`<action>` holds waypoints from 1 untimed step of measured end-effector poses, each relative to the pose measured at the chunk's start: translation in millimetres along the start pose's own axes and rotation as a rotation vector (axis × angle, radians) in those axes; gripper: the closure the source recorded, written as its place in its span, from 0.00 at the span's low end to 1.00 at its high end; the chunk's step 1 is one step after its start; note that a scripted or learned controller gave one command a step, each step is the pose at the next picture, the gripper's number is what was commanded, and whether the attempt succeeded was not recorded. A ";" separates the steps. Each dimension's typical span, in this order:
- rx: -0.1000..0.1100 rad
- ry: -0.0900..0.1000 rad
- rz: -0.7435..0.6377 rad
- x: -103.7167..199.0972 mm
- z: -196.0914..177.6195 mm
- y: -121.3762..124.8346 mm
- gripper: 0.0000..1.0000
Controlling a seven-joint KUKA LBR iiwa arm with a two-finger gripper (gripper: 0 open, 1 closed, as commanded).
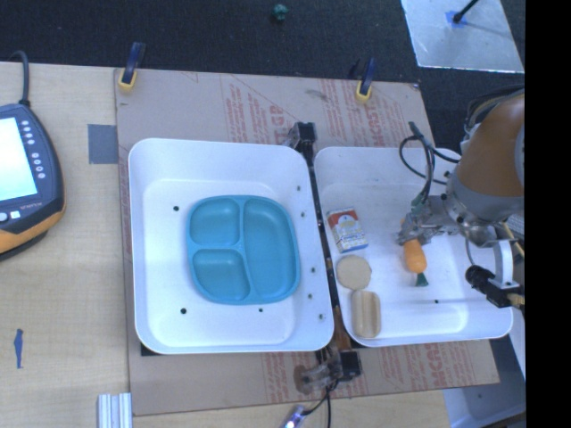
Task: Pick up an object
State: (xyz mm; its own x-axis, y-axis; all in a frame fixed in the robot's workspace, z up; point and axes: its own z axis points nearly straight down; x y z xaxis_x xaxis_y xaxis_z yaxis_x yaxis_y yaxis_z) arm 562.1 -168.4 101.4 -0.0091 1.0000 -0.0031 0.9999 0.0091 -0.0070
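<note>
In the right bin [393,172] lie a small orange carrot [415,258] with a green tip, a red-and-white packet [347,230], a round tan disc [354,272] and a tan bread-like piece [366,313]. My gripper [419,228] hangs at the end of the grey and orange arm, right above the carrot's upper end. The carrot rests on the bin floor just below it. A blue divided plate [243,248] lies in the left bin [152,239].
A teach pendant [22,181] lies on the bench at far left. Clamps [130,68] hold the cardboard at the back edge. The arm's cables [417,154] loop over the right bin's back right corner.
</note>
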 end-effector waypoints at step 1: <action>-0.004 0.002 0.001 101.6 -91.2 -6.4 1.00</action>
